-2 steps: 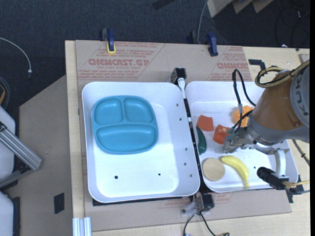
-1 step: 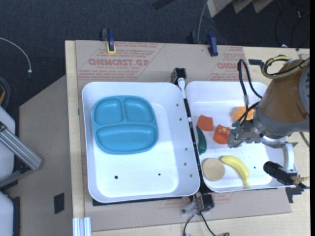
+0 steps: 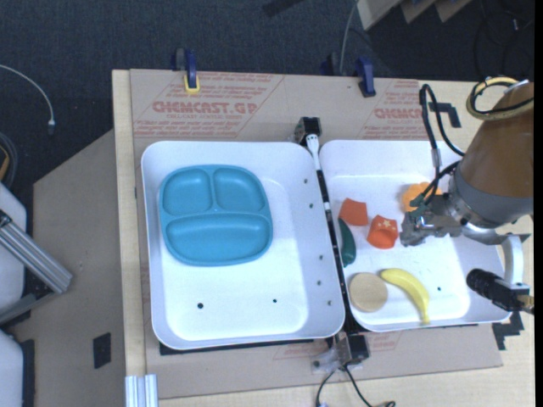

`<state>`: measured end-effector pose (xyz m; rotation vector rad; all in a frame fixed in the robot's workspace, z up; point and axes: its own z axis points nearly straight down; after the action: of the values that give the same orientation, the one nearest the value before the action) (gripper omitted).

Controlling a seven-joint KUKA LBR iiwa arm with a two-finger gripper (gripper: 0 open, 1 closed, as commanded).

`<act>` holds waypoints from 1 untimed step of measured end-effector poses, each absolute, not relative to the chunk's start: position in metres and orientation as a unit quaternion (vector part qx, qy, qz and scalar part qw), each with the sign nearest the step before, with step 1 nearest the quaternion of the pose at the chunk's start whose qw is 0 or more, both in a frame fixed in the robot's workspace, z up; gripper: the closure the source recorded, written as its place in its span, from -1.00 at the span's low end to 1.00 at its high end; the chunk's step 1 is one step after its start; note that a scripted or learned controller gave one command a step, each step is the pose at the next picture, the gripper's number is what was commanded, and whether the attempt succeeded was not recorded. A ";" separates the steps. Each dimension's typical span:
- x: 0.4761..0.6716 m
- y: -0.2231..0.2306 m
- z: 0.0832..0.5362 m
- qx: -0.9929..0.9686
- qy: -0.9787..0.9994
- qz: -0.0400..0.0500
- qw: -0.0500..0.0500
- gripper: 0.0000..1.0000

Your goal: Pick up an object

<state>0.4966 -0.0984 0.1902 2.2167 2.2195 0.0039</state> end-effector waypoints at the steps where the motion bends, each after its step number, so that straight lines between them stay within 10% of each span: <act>1: 0.504 -0.100 0.235 0.707 0.708 0.001 0.003 1.00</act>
<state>0.5041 -0.1004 0.2349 2.2164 2.2189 0.0041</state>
